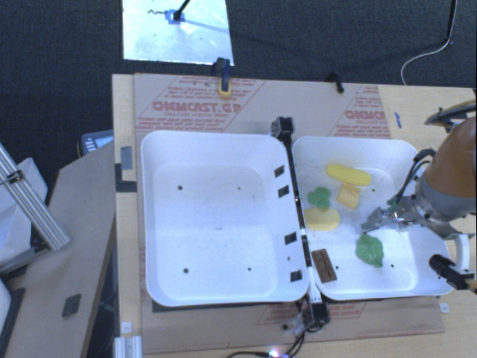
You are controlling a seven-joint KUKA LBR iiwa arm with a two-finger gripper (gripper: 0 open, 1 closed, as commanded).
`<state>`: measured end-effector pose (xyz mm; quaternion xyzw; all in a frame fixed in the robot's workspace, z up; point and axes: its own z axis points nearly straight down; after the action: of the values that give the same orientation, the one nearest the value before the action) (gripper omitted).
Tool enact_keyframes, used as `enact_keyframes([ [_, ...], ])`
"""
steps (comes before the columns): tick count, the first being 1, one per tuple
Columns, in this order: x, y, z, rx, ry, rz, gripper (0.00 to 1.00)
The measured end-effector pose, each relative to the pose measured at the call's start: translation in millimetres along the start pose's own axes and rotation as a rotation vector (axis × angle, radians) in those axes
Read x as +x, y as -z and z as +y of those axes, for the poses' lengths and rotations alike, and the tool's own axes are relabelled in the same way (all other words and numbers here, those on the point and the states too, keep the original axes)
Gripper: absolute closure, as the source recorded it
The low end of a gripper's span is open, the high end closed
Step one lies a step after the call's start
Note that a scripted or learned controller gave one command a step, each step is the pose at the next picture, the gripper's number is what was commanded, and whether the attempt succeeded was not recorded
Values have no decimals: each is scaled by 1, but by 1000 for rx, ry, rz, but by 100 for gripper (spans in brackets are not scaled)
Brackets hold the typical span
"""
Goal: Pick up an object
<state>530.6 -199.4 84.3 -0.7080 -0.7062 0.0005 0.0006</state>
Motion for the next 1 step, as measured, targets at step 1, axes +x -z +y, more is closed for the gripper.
enact_keyframes([
  [1,2,11,4,-6,5,-2,100],
])
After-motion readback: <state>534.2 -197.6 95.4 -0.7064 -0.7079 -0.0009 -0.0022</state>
